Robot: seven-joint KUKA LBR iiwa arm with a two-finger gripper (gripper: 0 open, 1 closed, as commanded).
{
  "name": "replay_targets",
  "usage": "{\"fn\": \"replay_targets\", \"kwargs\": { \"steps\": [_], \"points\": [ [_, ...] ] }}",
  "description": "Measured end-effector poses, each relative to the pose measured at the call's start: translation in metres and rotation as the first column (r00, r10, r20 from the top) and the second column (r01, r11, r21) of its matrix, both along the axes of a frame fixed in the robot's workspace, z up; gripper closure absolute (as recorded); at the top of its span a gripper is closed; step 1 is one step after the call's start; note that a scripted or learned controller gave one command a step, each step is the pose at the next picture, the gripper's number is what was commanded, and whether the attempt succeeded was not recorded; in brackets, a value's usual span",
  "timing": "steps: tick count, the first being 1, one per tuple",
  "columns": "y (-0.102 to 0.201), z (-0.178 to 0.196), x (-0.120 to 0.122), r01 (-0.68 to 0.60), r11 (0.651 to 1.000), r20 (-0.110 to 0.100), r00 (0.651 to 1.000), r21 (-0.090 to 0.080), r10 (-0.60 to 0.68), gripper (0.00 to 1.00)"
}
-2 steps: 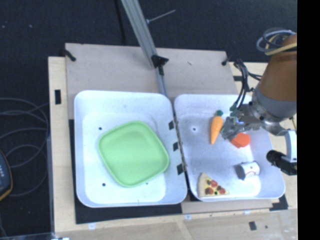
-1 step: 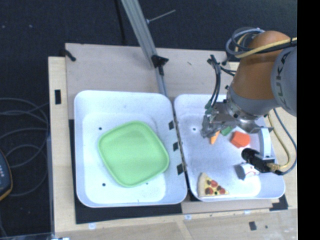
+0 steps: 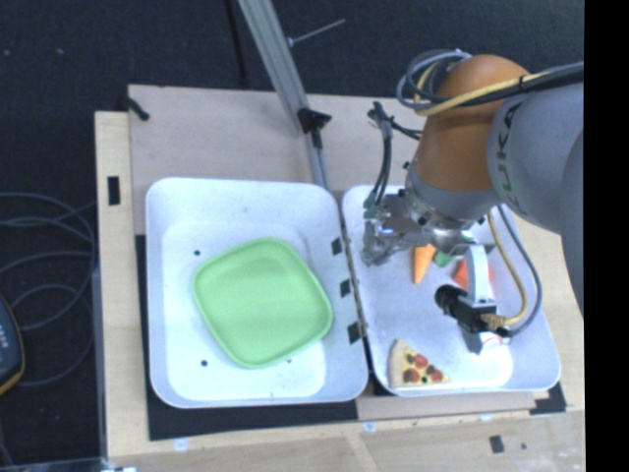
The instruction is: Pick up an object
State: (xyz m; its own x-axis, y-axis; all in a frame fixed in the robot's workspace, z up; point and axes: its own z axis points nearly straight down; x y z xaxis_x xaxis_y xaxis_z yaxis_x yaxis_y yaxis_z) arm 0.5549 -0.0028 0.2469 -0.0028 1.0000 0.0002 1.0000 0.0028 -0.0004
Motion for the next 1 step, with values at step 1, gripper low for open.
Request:
{"fn": "replay_targets", "kwargs": {
  "steps": [1],
  "points": [
    [0.0611,-0.001,0.0097,-0.001,1.0,0.0,1.0,0.001,0.001,1.0]
  ]
}}
